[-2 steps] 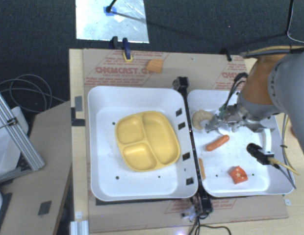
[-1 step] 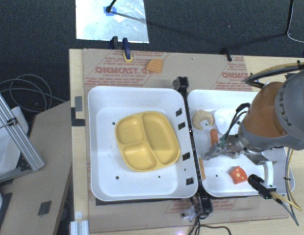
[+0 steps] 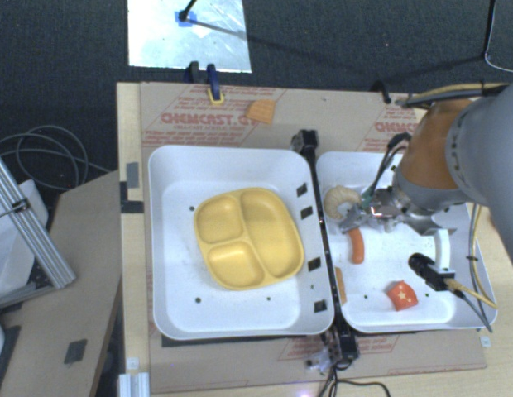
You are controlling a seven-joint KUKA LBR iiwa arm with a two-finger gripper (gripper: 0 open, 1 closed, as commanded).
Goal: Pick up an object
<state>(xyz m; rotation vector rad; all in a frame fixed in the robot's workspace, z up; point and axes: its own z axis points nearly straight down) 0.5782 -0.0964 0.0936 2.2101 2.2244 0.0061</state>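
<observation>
orange and slim, a carrot-like piece is lying in the right bin, with its long axis running roughly twelve to six o'clock. the gripper is hanging just above the piece's upper end, so the piece is lying toward six o'clock from the tool, very near it, possibly touching; the slant of the view is not letting me settle that. whether the tool is spread or clenched i cannot tell, and nothing is plainly showing in its grasp.

a pale curled object, something like a shell or a pastry, is sitting just at eleven o'clock from the gripper, almost against it. a red piece is resting well apart toward five o'clock, near the bin's lower edge. the left bin is bearing a yellow divided plate.

as a judgement, the arm is closing on the orange piece, and the coming move is turning on a short drop toward six o'clock with the closing direction set across that long axis. the curled object so close by could be getting nudged or caught instead.
</observation>
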